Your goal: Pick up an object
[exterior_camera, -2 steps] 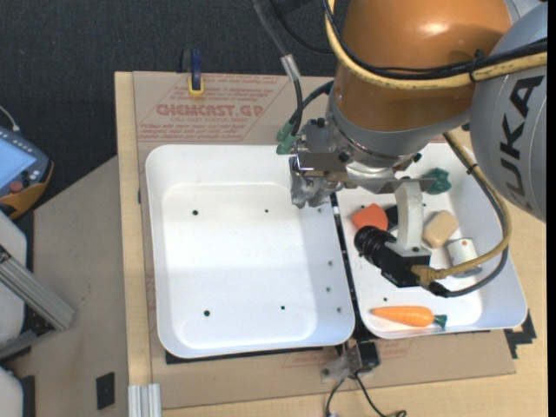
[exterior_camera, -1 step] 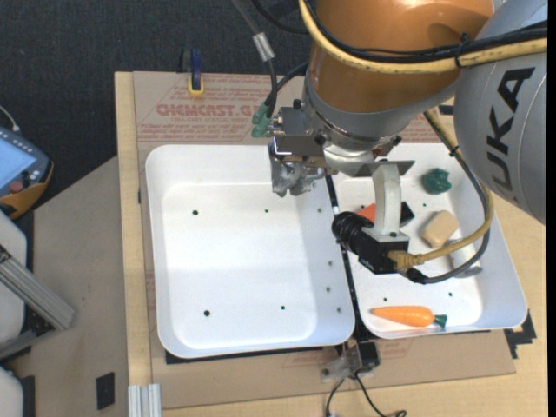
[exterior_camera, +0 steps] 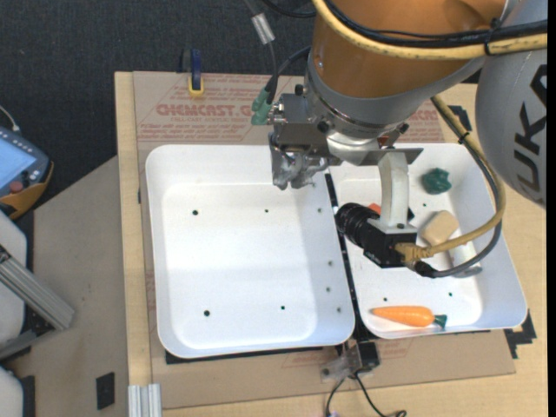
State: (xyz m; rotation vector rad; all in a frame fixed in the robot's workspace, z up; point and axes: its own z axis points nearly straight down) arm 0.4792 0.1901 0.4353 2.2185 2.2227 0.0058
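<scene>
Arm point(exterior_camera: 408, 42) reaching in over both bins, pincer point(exterior_camera: 294, 170) at left bin's point(exterior_camera: 174, 233) rear edge, grip unclear.

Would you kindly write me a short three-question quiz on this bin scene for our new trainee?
1. True or false: the carrot lies in the left bin.
2. Which thing sits nearest the far right corner of the right bin? A) carrot B) teal object C) beige block
3. Fill in: the gripper hangs over the far edge of the ____ bin, close to the divide between the bins.

Key: 1 false, it lies at the near edge of the right bin; 2 B; 3 left.
</scene>
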